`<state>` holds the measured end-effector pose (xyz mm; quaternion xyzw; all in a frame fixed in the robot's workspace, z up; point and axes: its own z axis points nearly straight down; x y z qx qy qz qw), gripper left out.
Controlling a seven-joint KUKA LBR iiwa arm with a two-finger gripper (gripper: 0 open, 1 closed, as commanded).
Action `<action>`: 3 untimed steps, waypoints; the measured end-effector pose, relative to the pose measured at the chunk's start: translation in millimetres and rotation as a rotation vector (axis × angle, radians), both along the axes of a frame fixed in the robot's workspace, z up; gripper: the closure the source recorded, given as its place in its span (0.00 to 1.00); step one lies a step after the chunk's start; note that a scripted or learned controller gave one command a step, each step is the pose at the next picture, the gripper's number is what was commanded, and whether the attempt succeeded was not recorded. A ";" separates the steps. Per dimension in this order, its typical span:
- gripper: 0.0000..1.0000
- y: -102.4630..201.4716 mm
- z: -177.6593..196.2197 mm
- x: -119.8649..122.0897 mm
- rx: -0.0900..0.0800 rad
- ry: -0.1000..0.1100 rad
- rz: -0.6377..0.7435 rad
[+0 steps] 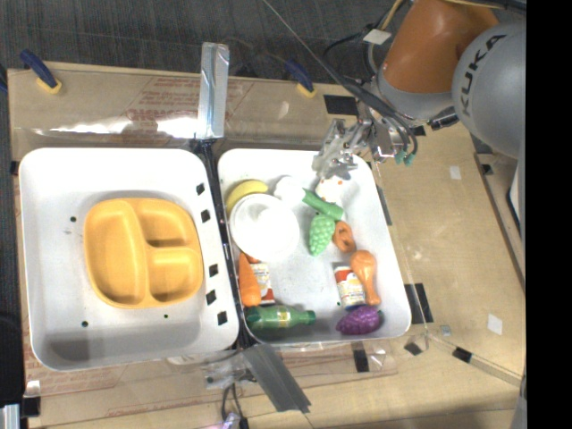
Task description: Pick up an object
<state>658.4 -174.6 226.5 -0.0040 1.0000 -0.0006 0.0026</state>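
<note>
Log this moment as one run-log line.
phase: approach | gripper: over right bin back edge, above white item | grasp: none seen | left bin: yellow tray

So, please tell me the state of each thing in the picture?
Gripper: above right bin's far edge, holding nothing visible.
Yellow tray: flat in left bin, compartments bare.
White bowl: in right bin.
Green bottle: lying on its side.
Purple grapes: at near right corner.
Green grapes: lying mid-bin.

yellow tray [143, 250], purple grapes [360, 321]; white bins [36, 239]
</note>
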 end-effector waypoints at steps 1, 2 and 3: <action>1.00 0.3 11.6 1.2 -0.002 -0.004 0.003; 1.00 1.0 28.9 0.0 -0.001 -0.001 0.092; 1.00 8.1 30.4 -2.2 0.000 0.003 0.305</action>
